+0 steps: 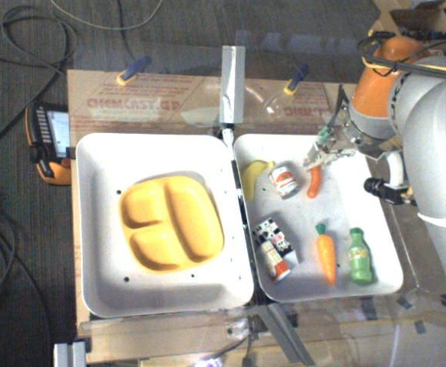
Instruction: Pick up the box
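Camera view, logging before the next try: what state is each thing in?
Black-and-white patterned box: lying flat in the right white bin, ungrasped.
Yellow three-compartment plastic tray: resting in the left white bin.
Small red-and-white can: on its side.
Green plastic bottle: lying down.
Tool: above the right bin's far side, holding nothing visible.

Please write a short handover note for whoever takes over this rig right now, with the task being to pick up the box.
Gripper: low over the back of the right bin, beside the small red carrot; nothing visible between its fingers.
Box: the black-and-white one, lying in the right bin near its left wall, next to a small bottle.
Done: nothing yet; box not lifted.
Left: move to the box, grasp, lift.
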`<move>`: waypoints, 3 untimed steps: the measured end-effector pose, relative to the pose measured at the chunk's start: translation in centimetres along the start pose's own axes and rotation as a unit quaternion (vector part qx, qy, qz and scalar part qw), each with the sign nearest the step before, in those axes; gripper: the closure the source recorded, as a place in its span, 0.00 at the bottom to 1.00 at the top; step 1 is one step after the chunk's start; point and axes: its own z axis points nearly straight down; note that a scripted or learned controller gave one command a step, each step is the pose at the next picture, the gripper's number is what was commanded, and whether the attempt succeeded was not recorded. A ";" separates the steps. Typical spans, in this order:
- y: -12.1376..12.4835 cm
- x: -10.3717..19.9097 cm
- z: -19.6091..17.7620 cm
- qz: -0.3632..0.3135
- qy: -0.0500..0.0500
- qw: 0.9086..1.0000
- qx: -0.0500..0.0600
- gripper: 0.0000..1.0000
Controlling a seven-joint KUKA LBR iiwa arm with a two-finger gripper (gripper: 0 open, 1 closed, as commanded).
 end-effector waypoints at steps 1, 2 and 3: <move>-5.8 8.0 0.8 0.094 0.005 0.996 -0.002 1.00; -5.8 8.0 0.9 0.095 0.004 0.996 -0.003 0.00; -11.2 10.6 0.8 0.082 0.004 0.997 -0.004 0.00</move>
